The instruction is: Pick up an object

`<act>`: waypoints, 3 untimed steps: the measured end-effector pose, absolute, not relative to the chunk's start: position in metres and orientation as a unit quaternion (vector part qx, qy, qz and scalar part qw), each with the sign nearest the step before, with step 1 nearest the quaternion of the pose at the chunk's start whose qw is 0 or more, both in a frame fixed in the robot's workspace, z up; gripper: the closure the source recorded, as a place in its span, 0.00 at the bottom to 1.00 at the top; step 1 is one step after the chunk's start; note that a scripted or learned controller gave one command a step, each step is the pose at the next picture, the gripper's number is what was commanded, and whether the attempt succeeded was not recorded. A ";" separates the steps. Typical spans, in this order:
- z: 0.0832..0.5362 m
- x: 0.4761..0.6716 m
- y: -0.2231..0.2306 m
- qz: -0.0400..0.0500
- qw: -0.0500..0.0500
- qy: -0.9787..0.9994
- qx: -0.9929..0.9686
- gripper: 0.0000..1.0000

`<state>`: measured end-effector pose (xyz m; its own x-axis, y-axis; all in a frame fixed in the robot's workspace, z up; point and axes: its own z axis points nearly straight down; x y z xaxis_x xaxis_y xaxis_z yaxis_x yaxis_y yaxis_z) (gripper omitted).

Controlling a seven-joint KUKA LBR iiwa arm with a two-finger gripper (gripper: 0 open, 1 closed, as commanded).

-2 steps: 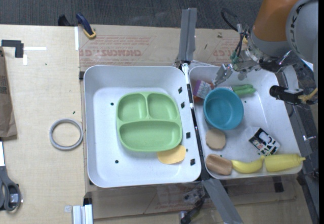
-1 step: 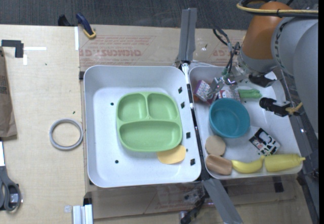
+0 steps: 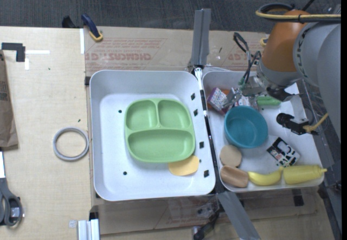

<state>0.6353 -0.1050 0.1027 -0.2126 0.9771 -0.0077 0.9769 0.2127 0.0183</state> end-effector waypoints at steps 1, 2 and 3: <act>0.102 0.611 -0.101 0.006 0.009 0.744 0.668 0.00; 0.101 0.584 -0.097 0.005 0.010 0.750 0.662 0.00; 0.101 0.578 -0.103 0.004 0.010 0.812 0.583 0.00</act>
